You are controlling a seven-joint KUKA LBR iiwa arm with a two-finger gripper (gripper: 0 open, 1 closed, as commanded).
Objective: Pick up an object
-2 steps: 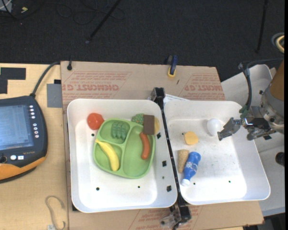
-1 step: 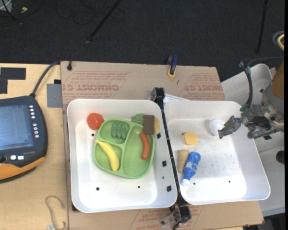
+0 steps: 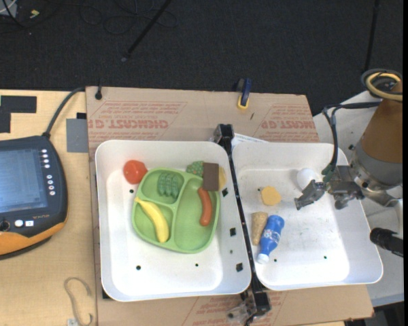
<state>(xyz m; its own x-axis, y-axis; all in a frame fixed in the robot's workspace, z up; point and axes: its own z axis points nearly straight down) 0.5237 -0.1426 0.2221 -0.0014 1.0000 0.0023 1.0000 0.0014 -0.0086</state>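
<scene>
In the camera view, the dark two-finger gripper (image 3: 311,194) hangs over the right white plastic bin (image 3: 367,267), near a small white ball (image 3: 305,176); I cannot tell if its jaws are open or closed, and nothing shows between them. I judge this as the approach step, so the next move calls for lowering onto one object, perhaps the blue plastic bottle with a white cap (image 3: 269,236). The bottle lies in the near-left part of this bin, its long axis running near to far with a slight tilt, cap toward the near side.

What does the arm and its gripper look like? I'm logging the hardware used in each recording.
The arm is grey with a broad orange-brown band above the wrist. A black cable runs beside it. Its two-finger gripper is dark grey metal, with angular, blocky parts.
</scene>
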